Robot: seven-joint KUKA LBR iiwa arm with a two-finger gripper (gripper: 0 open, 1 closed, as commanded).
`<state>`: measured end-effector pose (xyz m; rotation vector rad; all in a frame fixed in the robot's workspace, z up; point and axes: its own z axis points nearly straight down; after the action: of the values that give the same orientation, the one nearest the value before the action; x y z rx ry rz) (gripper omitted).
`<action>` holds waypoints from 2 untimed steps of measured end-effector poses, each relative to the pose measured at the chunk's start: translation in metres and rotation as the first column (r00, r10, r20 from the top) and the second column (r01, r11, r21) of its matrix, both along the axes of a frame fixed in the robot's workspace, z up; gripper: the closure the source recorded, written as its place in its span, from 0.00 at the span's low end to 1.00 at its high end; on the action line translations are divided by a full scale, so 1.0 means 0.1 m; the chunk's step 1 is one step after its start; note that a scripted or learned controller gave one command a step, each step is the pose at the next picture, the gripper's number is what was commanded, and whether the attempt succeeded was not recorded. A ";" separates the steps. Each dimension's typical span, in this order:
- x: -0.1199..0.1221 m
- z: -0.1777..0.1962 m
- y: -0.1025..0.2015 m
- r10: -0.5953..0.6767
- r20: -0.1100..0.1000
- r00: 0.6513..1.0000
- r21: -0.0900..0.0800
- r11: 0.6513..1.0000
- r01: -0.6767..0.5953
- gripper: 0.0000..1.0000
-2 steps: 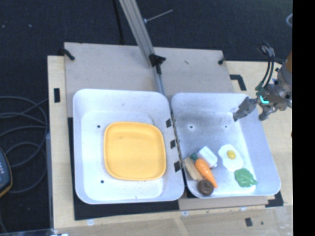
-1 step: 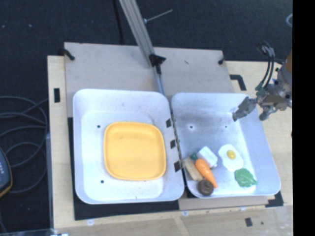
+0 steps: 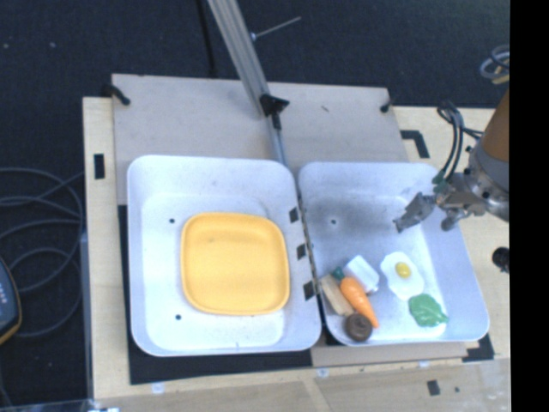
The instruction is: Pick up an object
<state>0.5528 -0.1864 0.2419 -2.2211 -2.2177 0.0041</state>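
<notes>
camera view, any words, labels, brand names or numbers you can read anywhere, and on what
None can be read.
Yellow plate: plain, no print.
Fried egg toy, carrot toy and green toy: no markings visible.
White bins: no lettering, just small dark spots.
Dark device at the left edge: cut off and blurred, any print too small to tell.
</notes>
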 end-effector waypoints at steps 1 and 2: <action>-0.08 -0.59 0.02 0.001 -0.001 1.000 0.000 1.000 -0.001 0.00; -0.10 -1.22 0.01 0.001 -0.001 1.000 0.000 1.000 -0.001 0.00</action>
<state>0.5429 -0.1858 0.1198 -2.2197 -2.2178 0.0048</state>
